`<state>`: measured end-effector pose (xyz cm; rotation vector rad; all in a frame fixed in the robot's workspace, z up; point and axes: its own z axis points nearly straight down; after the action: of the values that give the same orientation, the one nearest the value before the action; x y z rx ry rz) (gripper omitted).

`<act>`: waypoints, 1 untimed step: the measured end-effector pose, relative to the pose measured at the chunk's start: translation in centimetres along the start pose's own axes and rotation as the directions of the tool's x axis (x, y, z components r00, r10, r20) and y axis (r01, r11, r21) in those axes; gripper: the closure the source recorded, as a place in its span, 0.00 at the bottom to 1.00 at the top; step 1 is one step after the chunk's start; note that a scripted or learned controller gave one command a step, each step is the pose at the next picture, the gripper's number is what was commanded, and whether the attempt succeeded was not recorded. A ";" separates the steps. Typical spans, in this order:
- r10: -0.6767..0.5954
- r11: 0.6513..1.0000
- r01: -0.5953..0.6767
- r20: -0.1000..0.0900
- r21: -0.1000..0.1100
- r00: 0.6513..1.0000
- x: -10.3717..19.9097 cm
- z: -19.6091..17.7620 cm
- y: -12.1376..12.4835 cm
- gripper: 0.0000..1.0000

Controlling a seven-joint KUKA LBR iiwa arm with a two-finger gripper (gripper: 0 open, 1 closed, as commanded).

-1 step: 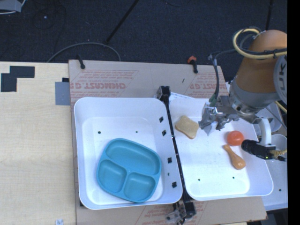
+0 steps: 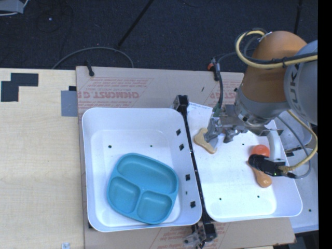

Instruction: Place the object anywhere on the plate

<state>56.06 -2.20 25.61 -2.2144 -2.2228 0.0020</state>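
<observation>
Blue three-compartment plastic plate (image 2: 142,188) waits at seven o'clock; gripper (image 2: 213,134), grip state unclear, should close squarely on the tan biscuit-shaped object (image 2: 204,141) before lifting.

grey arm with orange band reaching in from the right; gripper (image 2: 212,137) lowered, wrist bent downward

**One camera, high over the bench**

A single fixed camera looks down at a slant, far enough back to take in both white bins, the left bin (image 2: 98,139) and the right bin (image 2: 290,206), plus dark floor beyond. The arm (image 2: 270,77) enters from the picture's right.
</observation>
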 end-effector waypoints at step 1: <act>0.000 1.000 0.000 0.000 0.002 1.000 5.2 0.9 -1.4 1.00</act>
<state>54.62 3.01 24.69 -2.2130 -2.2216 0.0045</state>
